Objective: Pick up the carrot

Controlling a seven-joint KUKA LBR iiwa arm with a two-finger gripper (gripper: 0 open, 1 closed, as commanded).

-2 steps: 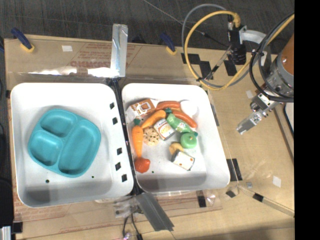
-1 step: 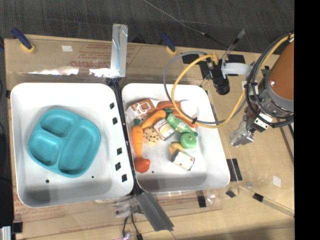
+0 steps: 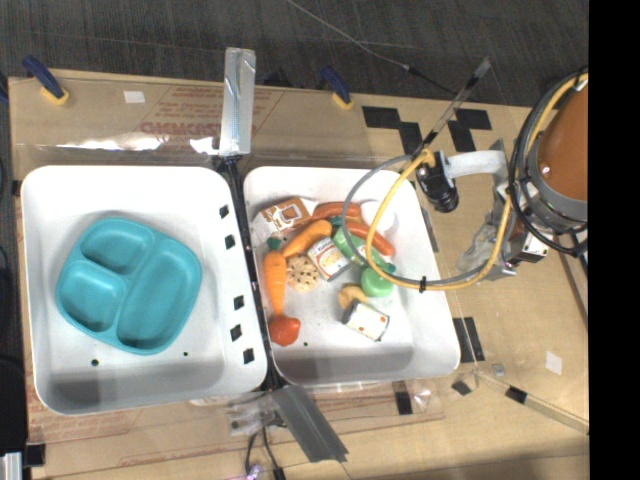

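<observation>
So the carrot [image 3: 275,280] is left lying along the cluttered bin's [image 3: 340,360] wall, untouched, since the gripper [image 3: 492,240] is parked outside that bin, and its spread can't be told.

Dark grey textured floor [image 3: 150,8] beyond far edge of tan bench [image 3: 530,388]. Two blue clamps [image 3: 46,80] gripping that edge. Black tape patches [image 3: 400,123] on bench top, towards view's right. Lighting even; shadows soft.

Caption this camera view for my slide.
Carrot lies in the cluttered right bin; end effector beside that bin.
</observation>
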